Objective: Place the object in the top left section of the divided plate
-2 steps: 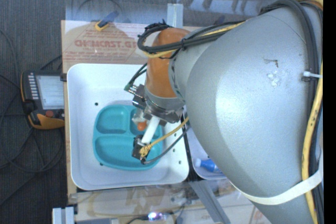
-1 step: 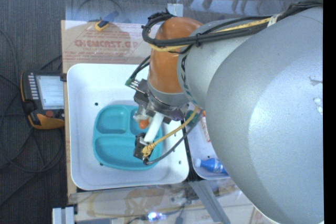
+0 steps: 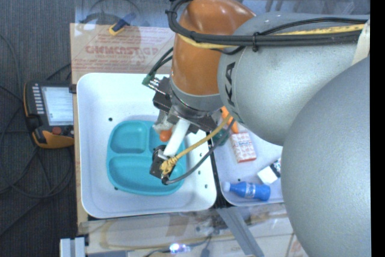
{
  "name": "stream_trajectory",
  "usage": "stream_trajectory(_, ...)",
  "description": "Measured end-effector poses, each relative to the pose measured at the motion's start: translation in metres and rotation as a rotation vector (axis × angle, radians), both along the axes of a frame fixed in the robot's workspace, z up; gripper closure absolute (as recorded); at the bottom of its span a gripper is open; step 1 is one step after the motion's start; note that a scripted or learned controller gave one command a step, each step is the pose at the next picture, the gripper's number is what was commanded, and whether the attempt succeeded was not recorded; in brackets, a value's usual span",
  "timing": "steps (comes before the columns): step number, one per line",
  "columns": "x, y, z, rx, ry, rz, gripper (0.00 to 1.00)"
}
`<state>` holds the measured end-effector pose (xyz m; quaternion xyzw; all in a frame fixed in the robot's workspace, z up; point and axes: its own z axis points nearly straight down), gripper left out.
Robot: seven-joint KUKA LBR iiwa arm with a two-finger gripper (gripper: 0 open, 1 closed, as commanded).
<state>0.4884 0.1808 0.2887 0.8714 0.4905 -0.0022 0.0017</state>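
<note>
A teal divided plate (image 3: pixel 128 167) lies in the left white bin (image 3: pixel 96 105). Its upper left section sits near the plate's top edge, and a larger section runs along the bottom. My gripper (image 3: pixel 163 129) hangs over the plate's upper right part, mostly hidden under the wrist and orange band. A small orange thing (image 3: pixel 163 136) shows right at the gripper, over the plate's right side. I cannot tell whether it is held or lying on the plate.
The right bin (image 3: pixel 224 195) holds a white box with a red label (image 3: pixel 242 146), a blue bottle (image 3: pixel 249 191), a small white piece (image 3: pixel 267 175) and an orange item (image 3: pixel 226 112) by the arm. A handheld control unit (image 3: pixel 49 111) lies left of the bench.
</note>
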Motion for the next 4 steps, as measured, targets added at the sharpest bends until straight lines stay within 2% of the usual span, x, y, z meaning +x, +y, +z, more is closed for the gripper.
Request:
stream_trajectory(1,0.051,0.006,-0.048,-0.001,0.002,0.060,1.00)
stream_trajectory(2,0.034,-0.007,-0.139,0.003,0.006,0.161,1.00)
stream_trajectory(3,-0.006,0.009,-0.109,0.005,0.006,0.416,1.00)
stream_trajectory(4,-0.006,-0.094,-0.106,0.003,0.004,0.343,1.00)
